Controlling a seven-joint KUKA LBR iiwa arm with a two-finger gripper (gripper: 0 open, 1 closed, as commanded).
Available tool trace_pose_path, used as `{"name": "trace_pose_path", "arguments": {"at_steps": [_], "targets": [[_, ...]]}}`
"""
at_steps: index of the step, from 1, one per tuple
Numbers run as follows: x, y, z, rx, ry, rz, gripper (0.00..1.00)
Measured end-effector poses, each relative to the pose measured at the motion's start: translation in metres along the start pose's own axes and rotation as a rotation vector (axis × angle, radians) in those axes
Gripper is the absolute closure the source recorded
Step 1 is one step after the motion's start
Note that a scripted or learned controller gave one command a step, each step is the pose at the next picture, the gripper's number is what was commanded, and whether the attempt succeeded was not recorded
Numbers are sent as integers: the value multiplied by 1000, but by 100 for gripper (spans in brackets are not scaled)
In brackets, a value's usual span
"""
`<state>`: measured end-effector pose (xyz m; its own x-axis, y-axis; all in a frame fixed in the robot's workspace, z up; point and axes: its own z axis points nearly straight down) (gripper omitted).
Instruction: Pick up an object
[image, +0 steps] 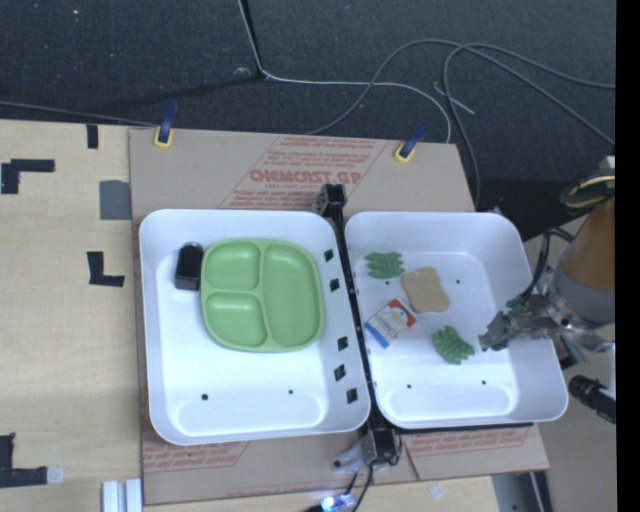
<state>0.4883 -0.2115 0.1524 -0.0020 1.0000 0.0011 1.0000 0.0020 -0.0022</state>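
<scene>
Gripper (497, 335) low over right bin (500, 232), near its right wall, fingers pointing left toward the contents. Jaws: cannot tell whether spread or pressed together; too small and dark to resolve. Nothing visibly pinched.

Nearest candidate: green cluster (452, 345), just left of the fingertips, near but apart. Lumpy, roughly round, long axis slightly diagonal from upper left to lower right. Judged the likeliest target: short leftward reach.

Other items farther left and up: tan block (427, 289), packet (390, 322) lying flat and tilted, second green piece (383, 265) near the divider.

Left bin (160, 330) holding green tray (263, 295) with three compartments, and black block (188, 266) just beside the tray's left edge. Well apart from the gripper.

Surface: smooth white bin floor, shallow walls. Open floor around the cluster; right wall close behind the gripper, limiting approach from that side.
</scene>
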Motion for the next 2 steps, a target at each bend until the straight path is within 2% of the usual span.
{"name": "trace_pose_path", "arguments": {"at_steps": [1, 2], "targets": [[3, 1, -63, -8, -3, 0, 100], [3, 1, -60, -2, -1, 1, 100]]}}
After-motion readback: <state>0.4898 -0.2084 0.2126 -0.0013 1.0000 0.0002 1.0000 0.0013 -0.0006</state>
